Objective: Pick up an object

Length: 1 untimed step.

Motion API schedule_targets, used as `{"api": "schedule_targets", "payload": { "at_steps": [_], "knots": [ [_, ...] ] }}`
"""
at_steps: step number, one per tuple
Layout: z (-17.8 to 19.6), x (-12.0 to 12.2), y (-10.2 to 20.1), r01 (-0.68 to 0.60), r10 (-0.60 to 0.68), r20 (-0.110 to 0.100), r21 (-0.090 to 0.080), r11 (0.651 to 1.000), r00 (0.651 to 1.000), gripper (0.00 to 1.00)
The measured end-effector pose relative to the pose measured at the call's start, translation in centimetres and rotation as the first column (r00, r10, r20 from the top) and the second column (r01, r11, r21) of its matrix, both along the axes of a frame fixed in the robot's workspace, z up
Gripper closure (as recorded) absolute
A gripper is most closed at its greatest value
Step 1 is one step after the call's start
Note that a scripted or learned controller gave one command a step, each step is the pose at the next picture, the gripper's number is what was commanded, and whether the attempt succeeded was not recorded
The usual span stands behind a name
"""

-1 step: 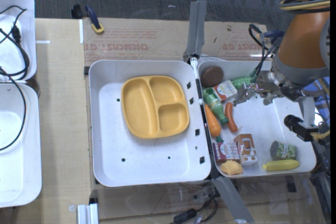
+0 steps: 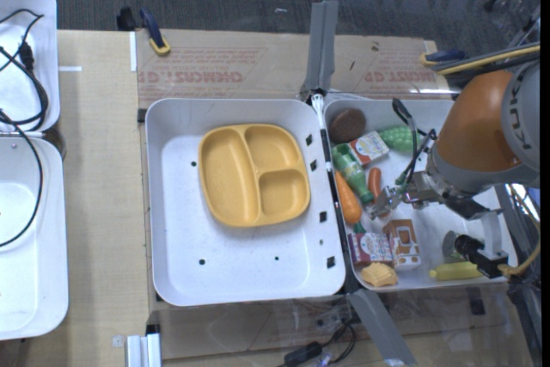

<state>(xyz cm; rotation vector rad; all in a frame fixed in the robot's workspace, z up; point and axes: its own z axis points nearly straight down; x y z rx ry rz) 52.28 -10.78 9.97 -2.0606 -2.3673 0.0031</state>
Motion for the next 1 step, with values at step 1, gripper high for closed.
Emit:
{"api": "schedule_targets", "payload": {
  "at_steps": [1],
  "knots": [
    [0.93,0.04,-0.09,0.004,-0.004,0.0,0.0,1.0,1.0,1.0]
  ]
}}
